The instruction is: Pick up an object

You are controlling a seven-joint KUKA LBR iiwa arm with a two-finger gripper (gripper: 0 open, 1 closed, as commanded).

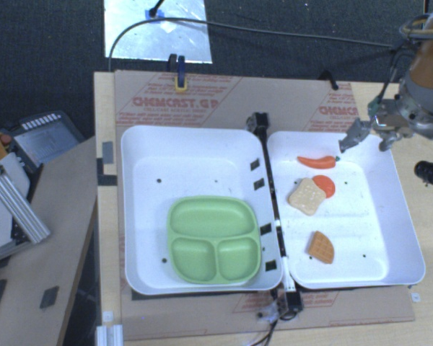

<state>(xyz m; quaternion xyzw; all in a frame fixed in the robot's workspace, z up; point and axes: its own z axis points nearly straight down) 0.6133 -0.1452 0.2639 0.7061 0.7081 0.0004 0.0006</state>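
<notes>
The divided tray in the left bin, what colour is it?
Light green, seen best in the camera view.

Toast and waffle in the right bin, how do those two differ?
The toast is pale cream; the waffle is golden brown. The toast lies mid-bin touching a red slice; the waffle lies alone, nearer the bin's front wall. The toast looks a bit larger than the waffle. Both lie flat in the right bin, apart from the tool.
</notes>
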